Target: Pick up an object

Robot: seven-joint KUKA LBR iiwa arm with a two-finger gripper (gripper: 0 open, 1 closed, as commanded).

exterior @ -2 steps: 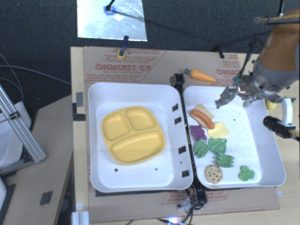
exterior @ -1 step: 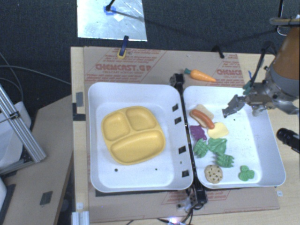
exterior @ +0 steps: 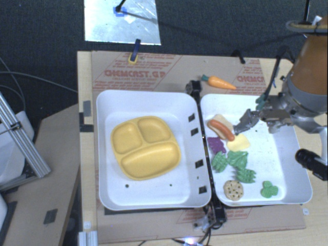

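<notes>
The gripper (exterior: 245, 123) hangs low over the right bin (exterior: 294, 152), its tip just beside the hot dog (exterior: 221, 127) and above the yellow cheese slice (exterior: 239, 143); from here I cannot tell whether it has closed on anything. Around it lie purple grapes (exterior: 216, 144), green leafy pieces (exterior: 233, 163), a cookie (exterior: 233, 190) and a small broccoli floret (exterior: 269, 189). The left bin (exterior: 107, 183) holds a yellow divided plate (exterior: 146, 146). A toy carrot (exterior: 219, 82) lies outside the bins on the brown cardboard (exterior: 169, 70) covering the bench. Beyond that, dark carpet (exterior: 41, 29) with a shiny foil sheet (exterior: 122, 14), and cables running off at left.
</notes>
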